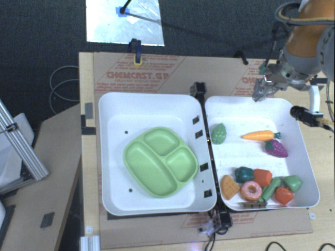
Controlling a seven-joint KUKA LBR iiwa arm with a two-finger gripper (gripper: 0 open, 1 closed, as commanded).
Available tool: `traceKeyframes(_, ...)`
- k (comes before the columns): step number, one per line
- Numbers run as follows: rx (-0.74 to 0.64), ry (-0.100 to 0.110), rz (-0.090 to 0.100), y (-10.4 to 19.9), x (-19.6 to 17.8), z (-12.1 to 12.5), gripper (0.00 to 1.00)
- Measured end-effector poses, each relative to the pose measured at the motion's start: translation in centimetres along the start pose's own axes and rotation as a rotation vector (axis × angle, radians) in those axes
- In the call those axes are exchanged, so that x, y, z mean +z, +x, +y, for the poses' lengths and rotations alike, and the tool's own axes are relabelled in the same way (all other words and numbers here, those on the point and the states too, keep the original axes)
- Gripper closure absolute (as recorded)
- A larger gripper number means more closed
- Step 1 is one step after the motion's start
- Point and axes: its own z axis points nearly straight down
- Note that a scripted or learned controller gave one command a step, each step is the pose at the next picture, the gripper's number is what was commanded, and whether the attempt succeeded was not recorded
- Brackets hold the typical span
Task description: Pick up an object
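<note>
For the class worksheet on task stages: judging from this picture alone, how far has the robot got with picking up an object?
Done: nothing looks picked yet; the carrot, grapes and donut all lie in the right bin. In hand: the tool hangs over that bin's far rim, apart from every toy. Left: choose an item, descend, grasp and lift. The green plate sits in the left bin.

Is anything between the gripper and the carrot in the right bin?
Nothing visible. The gripper hangs over the right bin's far rim, and bare white floor separates it from the carrot.
</note>
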Motion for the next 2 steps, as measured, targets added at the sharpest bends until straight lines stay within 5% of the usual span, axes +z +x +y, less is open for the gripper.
traceKeyframes(1, 0.000, 0.005, 0.001, 0.0, -0.6, 0.1, 1.00)
traceKeyframes(2, -0.003, 0.008, 0.003, 5.0, 0.4, -0.1, 1.00)
